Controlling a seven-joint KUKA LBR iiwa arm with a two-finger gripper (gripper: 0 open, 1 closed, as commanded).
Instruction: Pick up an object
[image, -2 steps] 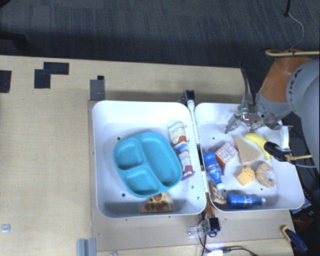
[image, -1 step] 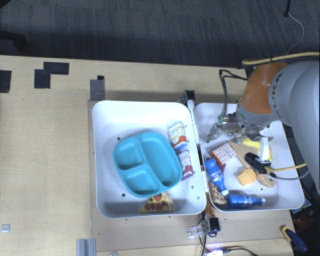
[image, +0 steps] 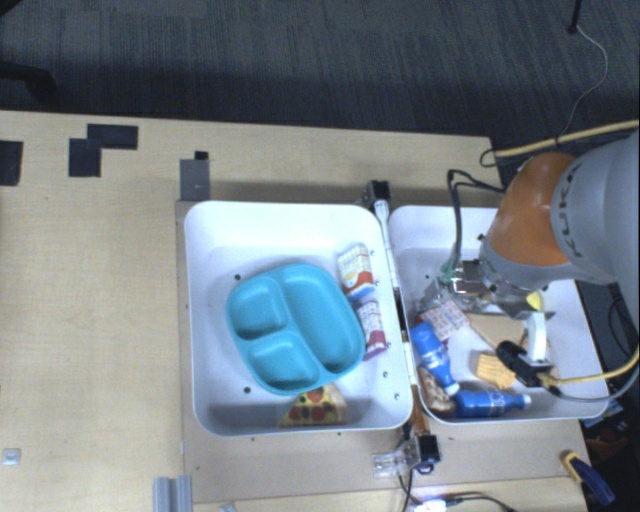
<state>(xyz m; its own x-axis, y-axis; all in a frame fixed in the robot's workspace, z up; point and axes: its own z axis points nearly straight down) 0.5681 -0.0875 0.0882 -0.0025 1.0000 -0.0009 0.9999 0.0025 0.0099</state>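
Reaching in from the right side of the frame, the grey robot arm with an orange band hangs low over the upper part of the shallow white bin on the right. Its two-finger gripper is seen near the left middle of this bin, among shiny metal parts. If the gripper is open or closed, I cannot tell, because the wrist covers it from above, and nothing can be seen held in it.

Just below the gripper lies a small pinkish patterned packet, very near to it; if they touch is not clear. Below the packet, a blue plastic bottle with a white label lies along the left wall of the bin. A second blue bottle lies along the lower wall. Between them is a small tan square piece like a cracker.

The shallow white bin on the left holds a light blue plastic plate with three compartments in its centre. Beside the plate's right edge lie two small printed packages, one above the other. A toy pizza slice lies at the lower wall, partly under the plate. Both bins stand on a pale wooden bench.
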